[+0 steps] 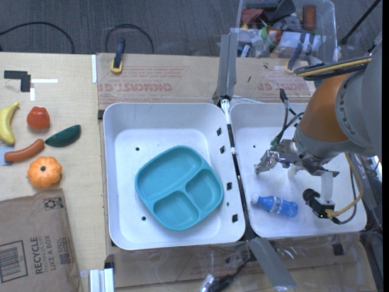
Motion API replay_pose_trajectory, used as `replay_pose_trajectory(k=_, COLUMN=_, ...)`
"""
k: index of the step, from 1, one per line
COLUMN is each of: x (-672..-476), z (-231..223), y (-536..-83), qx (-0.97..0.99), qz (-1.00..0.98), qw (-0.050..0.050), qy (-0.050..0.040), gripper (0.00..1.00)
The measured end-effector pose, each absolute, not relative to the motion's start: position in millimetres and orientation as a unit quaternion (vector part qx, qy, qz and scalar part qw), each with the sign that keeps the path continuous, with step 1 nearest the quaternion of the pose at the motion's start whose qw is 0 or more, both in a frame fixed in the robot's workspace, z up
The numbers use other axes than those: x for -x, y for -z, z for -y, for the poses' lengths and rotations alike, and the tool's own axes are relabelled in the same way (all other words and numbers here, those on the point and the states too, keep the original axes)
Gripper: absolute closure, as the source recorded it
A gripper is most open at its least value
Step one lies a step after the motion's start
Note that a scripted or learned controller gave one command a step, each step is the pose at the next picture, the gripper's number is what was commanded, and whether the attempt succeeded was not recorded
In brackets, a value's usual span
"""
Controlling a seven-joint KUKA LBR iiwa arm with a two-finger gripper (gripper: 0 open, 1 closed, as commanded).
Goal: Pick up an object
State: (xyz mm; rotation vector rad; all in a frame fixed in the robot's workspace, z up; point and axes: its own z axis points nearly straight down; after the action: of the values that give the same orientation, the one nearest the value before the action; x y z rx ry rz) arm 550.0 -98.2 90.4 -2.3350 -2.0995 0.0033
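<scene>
Leftmost, outside the bins, toy foods lie on the bench (73, 78): a banana (7, 122), a tomato (38, 118), a sausage (24, 151), a dark green piece (63, 135) and an orange pumpkin (44, 171), with a cardboard sheet (37, 242) just below them. Next, the left bin (121, 163) holds a teal divided plate (179, 187) (three compartments, lying flat and slightly rotated). Across the shared rim, the right bin (261, 126) contains a small blue bottle (275, 205), lying on its side near the front wall with its white cap pointing left. Above and just behind the bottle hangs the gripper (272, 162), clear of it; the fingers stand apart with nothing between them. Rightmost, the grey arm (358, 111) with its orange band reaches over the bin.
</scene>
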Motion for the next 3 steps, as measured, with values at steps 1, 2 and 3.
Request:
replay_pose_trajectory(k=1, x=-491.9, z=95, y=-90, qx=0.783, qz=0.622, qw=0.002, qy=-0.0018, gripper=0.0)
replay_pose_trajectory(k=2, x=-476.9, z=100, y=-90, qx=0.697, qz=0.717, qw=0.002, qy=-0.001, gripper=0.0)
replay_pose_trajectory(k=3, x=-539.4, z=174, y=-230, qx=0.75, qz=0.662, qw=0.001, qy=-0.002, gripper=0.0)
